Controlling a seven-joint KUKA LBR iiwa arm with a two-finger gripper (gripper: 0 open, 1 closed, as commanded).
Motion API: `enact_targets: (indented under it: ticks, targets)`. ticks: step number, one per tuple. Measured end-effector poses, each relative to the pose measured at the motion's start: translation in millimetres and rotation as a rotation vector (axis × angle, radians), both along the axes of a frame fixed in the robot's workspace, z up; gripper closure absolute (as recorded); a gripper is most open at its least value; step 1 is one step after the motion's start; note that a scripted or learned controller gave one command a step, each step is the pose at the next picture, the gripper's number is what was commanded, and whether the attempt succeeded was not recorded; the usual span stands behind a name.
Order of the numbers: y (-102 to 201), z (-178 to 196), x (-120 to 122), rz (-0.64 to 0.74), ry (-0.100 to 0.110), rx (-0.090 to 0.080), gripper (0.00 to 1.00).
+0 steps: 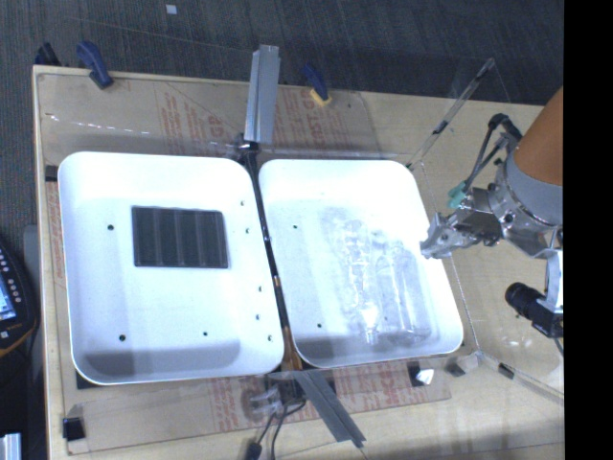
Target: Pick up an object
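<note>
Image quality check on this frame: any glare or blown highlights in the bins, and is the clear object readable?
Camera view: both white bins are overexposed, the left bin and right bin washing out near their rims; the dark ribbed block reads sharply by contrast; the clear plastic object is faint, its edges mostly lost against the white; the gripper is slightly soft at the right bin's edge.

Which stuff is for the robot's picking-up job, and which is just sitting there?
For the job:
- clear plastic object in the right bin
- gripper at that bin's right edge

Just there:
- dark grid panel in the left bin
- blue clamps
</note>
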State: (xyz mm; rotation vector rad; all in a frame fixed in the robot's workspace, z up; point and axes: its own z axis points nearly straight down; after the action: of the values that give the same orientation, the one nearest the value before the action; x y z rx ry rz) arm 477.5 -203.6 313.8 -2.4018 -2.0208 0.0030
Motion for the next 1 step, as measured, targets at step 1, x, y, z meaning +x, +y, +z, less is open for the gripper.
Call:
enact_targets:
  ticks: [1]
  targets:
    - [0.1, 0.0, 0.0, 0.000, 0.000, 0.000, 0.00]
